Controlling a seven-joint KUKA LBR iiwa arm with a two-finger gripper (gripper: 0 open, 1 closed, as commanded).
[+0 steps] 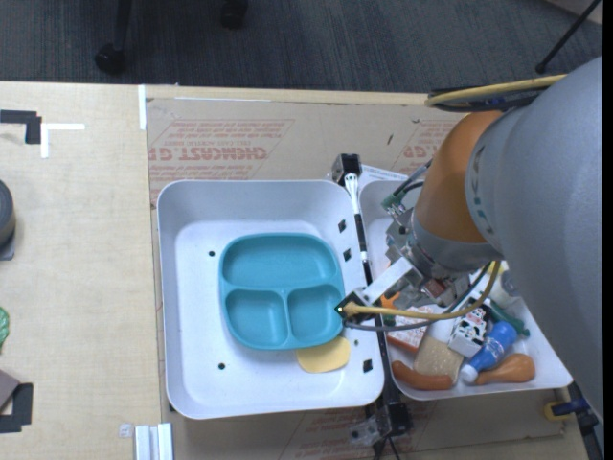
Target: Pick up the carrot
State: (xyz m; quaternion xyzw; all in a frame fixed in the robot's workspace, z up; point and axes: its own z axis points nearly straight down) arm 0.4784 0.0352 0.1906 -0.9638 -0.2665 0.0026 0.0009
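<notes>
The carrot [508, 369], orange and tapered, lies in the near right corner of the right bin [375, 185], beside a blue bottle [488, 347]. The grey arm with its orange band [458, 190] hangs over that bin and hides much of it. My gripper [419, 278] sits low beneath the wrist, over the bin's left middle. It is up and to the left of the carrot and apart from it. Nothing can be seen held in it.
The left bin [182, 286] holds a teal divided plate [281, 290] with a pale yellow piece [324, 356] at its near edge. In the right bin a reddish sausage [421, 379], a bread slice [436, 357] and a small black-and-white box [469, 326] crowd the carrot. Cables cross the divider.
</notes>
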